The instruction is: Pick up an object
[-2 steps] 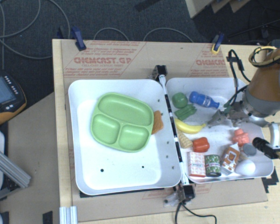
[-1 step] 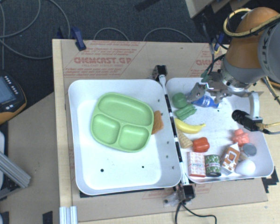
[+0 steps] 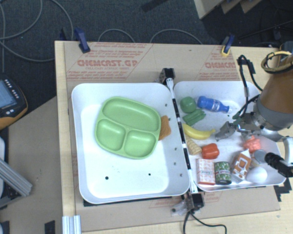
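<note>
Yellow and curved, the toy plastic banana (image 3: 198,132) lies near the middle of the right white bin (image 3: 205,85), close to the divide between the two bins, with its right tip pointing toward the gripper (image 3: 225,130). The gripper hangs low over this bin just to the right of the banana's tip. Nothing shows in its grasp, and from this angle I cannot tell whether it is released or clenched.

The banana is crowded on most sides. Above it sit a dark green pod-shaped vegetable (image 3: 194,116) and a rounder green piece (image 3: 188,104). A blue plastic bottle with a white cap (image 3: 213,104) lies on its side to their right. Just below the banana are a tan cone-like piece (image 3: 193,147) and an orange-red round toy (image 3: 210,151). Along the near wall stand a pink-and-white carton (image 3: 205,172), a small dark green can (image 3: 223,172) and an orange-and-white carton (image 3: 241,164), with a white egg-shaped thing (image 3: 257,174) in the corner. A salmon-pink lump (image 3: 252,143) lies under the arm's wrist.

The left white bin (image 3: 112,182) holds a pale green three-compartment plate (image 3: 128,127), with a small orange piece (image 3: 165,127) touching its right edge.
</note>
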Robot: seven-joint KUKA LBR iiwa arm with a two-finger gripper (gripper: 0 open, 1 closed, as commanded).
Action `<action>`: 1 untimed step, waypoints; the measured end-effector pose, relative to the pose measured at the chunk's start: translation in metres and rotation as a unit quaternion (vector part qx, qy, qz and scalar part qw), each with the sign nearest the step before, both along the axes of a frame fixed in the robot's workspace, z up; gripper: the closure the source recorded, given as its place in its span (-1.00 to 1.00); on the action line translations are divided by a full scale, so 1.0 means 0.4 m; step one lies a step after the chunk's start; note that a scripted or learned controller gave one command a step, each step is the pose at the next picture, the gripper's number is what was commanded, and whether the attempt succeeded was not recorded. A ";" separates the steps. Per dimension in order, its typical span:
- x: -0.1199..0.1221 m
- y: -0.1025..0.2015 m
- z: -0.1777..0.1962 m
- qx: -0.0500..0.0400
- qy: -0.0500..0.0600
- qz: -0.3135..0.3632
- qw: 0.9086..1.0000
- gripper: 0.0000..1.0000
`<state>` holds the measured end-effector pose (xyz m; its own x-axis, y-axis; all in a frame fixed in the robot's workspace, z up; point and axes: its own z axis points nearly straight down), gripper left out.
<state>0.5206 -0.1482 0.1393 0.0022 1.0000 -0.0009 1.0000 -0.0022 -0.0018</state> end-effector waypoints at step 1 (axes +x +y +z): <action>-0.020 0.118 -0.121 0.000 -0.001 0.001 1.000 -1.00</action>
